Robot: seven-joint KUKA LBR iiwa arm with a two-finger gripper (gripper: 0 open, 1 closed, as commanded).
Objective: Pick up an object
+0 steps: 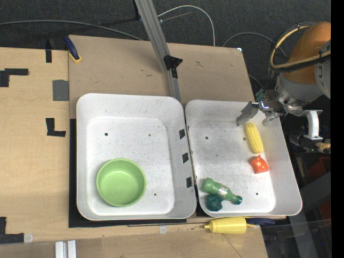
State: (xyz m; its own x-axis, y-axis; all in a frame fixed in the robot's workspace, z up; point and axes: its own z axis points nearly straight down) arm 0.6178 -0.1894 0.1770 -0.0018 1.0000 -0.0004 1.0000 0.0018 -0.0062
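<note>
Hand hangs with fingers spread and nothing between them over the upper right part of the right bin; yellow corn cob lies just below it, long axis running away from the hand toward the orange piece.

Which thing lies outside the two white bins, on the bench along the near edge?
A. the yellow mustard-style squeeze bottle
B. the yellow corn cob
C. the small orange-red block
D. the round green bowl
A: the yellow squeeze bottle lies on the bench just beyond the right bin's near rim, while the green bowl sits in the left bin, and the orange-red block and corn cob lie in the right one.
</note>
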